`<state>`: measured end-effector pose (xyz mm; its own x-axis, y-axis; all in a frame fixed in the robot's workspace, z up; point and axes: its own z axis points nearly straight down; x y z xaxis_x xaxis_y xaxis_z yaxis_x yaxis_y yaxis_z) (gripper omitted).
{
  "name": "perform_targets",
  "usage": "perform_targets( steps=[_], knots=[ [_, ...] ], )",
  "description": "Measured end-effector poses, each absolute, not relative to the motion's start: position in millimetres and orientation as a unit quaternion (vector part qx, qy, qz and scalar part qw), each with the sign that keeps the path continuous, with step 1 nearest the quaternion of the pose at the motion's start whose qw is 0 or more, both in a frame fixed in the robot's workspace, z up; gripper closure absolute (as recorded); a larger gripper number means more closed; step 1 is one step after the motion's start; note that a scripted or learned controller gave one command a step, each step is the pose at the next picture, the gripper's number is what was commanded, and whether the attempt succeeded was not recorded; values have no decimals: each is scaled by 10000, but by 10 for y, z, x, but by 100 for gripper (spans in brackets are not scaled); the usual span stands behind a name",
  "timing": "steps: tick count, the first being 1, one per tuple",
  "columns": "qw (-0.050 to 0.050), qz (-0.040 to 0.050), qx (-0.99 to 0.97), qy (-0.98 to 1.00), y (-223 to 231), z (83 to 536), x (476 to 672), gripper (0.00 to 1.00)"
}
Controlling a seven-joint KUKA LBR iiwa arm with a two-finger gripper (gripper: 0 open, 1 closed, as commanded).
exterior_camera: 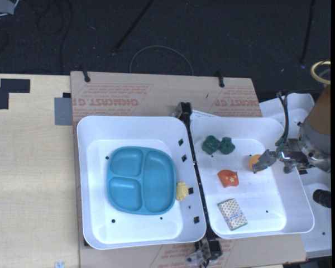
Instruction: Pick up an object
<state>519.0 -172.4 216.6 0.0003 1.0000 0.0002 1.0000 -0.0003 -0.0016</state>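
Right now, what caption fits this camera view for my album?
Robot gripper beside a small orange object in the right white bin; blue divided plate in the left white bin.

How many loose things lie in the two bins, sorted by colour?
Blue: 1, divided plate
Yellow: 1, small piece beside the plate
Green: 1, lumpy toy
Red-orange: 1, block
Orange-yellow: 1, piece at the claw
Patterned: 1, packet
Total: 6

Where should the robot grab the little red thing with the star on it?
Judging by its pose, take the red block across its two narrower sides, coming straight down from above. It lies flat and apart from the other things in the right bin, so the end effector has room on each side.
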Motion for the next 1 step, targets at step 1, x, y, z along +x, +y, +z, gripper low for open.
perform_targets(
  steps=[1],
  knots=[
    [38,17,-7070,-7072,-1618,1671,5164,0]
  ],
)
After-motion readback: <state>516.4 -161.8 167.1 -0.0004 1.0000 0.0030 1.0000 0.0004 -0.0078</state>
